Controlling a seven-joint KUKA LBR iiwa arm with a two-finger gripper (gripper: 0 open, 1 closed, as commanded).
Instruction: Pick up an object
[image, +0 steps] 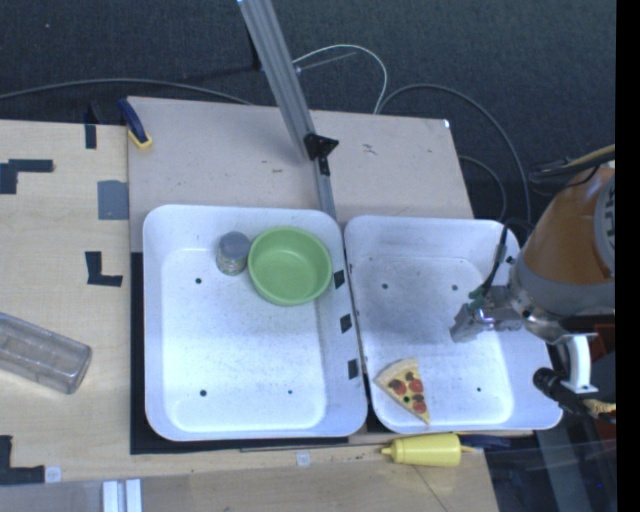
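Two white bins side by side on the worktop (400, 160): left bin (170, 330) with a green bowl (290, 265) at its far edge and a small grey can (233, 252) touching the bowl's left side; right bin (440, 250) with a pizza slice (406, 387) near its front left corner. End effector (472, 322) low over the right bin's right half, up and to the right of the pizza slice and apart from it, nothing seen in its grip, opening impossible to tell. Around the bins: a yellow bottle (425, 451) lying just beyond the right bin's front rim, a clear tube (40, 352) lying at the far left, a grey pole (290, 85) slanting in from the top.
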